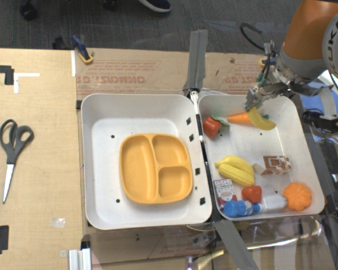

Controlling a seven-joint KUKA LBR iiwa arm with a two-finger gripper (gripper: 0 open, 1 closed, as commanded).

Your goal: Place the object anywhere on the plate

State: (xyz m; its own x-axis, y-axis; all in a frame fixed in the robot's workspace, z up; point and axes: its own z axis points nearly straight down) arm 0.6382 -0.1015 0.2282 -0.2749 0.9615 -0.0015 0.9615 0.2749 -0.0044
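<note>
I see two white bins side by side. The left bin (96,167) holds one yellow plate (156,167) with three compartments, nothing on it. The right bin (296,134) holds the loose things: one carrot (238,118), one banana (261,120), one red pepper (212,126), one corn cob (235,170), one small carton (276,164), one orange (297,196), one tomato (252,194), one blue-capped bottle (253,206) and one small printed packet (224,189).

My gripper (253,101) sits at the far edge of the right bin, just above the banana and the carrot's thick end. I cannot tell how its fingers stand, nor whether they touch either item. Both rest on the bin floor, apart from the plate.

On the bench to the left lies one pair of scissors (12,151).
</note>
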